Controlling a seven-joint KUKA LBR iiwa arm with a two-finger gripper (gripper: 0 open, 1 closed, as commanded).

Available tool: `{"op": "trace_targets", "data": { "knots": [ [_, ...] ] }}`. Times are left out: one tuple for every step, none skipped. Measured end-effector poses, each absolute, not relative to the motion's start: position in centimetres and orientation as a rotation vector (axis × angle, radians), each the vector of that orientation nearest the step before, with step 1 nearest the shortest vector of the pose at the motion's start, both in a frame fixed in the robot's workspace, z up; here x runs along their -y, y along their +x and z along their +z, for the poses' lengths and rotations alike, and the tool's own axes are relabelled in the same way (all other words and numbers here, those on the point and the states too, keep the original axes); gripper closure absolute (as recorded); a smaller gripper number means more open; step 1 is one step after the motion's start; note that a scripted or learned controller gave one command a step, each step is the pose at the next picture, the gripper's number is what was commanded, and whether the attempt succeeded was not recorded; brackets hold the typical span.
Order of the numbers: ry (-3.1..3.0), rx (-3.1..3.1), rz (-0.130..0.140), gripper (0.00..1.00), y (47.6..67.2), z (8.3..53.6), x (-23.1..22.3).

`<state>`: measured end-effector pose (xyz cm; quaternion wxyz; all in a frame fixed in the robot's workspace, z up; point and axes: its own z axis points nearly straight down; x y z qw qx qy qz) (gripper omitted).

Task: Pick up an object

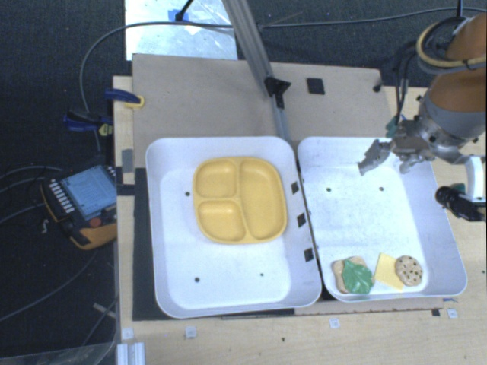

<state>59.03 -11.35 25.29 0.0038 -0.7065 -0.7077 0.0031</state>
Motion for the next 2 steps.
{"op": "trace_targets", "data": {
  "knots": [
    [-2.218,2.227,-0.001,0.00,59.2,25.9,11.3],
    [-2.215,2.227,0.000,0.00,59.6,21.4,10.6]
  ]
}}
